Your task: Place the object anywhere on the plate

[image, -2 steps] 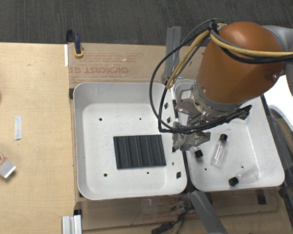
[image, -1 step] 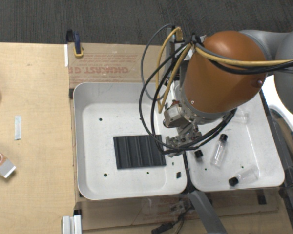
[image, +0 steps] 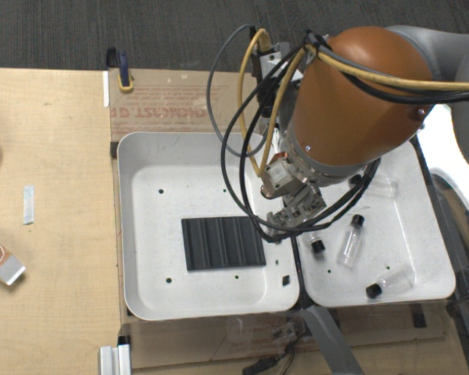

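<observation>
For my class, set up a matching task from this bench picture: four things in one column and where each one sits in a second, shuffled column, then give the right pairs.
Things
1. dark ribbed plate
2. clear vial
3. gripper
4. blue clamp

Places
A. at the far edge of the cardboard sheet, beyond the bins
B. flat on the floor of the left bin
C. lying in the right bin
D. above the seam where the two bins meet

Pairs: 1-B, 2-C, 3-D, 4-A
</observation>
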You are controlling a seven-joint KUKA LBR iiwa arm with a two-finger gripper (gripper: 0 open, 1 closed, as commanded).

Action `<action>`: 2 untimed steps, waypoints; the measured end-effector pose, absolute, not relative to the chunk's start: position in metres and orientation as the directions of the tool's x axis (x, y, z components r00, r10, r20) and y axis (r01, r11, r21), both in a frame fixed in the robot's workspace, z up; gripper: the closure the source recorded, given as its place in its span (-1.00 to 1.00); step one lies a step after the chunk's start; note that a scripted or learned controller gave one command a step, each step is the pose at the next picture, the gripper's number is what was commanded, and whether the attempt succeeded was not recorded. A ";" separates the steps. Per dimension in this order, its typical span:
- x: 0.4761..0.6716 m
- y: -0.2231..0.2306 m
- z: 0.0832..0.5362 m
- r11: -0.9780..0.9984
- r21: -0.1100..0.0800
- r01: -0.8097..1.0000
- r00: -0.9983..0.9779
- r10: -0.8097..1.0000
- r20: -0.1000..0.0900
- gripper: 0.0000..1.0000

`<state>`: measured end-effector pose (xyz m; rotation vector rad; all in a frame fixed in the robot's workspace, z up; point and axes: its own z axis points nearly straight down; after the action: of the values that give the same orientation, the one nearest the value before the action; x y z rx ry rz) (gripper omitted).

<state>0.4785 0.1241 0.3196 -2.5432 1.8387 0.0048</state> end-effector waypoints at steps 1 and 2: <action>0.478 0.170 0.319 -0.652 -0.001 -0.758 0.652 -0.758 -0.006 1.00; 0.478 0.169 0.319 -0.652 0.000 -0.758 0.652 -0.758 -0.006 -1.00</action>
<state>0.4782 0.1695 0.3194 -2.8531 1.3084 0.0076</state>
